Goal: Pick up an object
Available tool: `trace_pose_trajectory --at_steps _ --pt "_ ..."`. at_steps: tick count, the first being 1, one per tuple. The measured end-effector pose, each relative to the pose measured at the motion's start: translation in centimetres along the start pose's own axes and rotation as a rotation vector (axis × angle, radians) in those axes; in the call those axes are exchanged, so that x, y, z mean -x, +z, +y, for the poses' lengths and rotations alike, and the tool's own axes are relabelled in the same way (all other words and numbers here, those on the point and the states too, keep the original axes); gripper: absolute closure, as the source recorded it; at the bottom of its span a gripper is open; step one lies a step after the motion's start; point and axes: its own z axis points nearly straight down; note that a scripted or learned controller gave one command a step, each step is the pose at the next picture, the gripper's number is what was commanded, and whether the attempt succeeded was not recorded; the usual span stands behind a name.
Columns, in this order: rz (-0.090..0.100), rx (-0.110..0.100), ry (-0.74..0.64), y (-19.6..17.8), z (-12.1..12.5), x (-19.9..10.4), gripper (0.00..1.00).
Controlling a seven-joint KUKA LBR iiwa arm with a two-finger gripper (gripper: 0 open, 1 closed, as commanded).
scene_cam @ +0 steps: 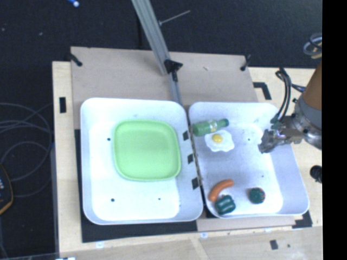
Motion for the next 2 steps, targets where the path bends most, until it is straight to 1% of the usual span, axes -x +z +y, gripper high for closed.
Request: trace_pose_trajectory --at_steps 1,2 --pt "0.002 -0.005 -0.003 0.5 3.2 -3.6 1.0" --pt "0.002 -0.005 -0.004 0.5 4.9 -8.6 1.0"
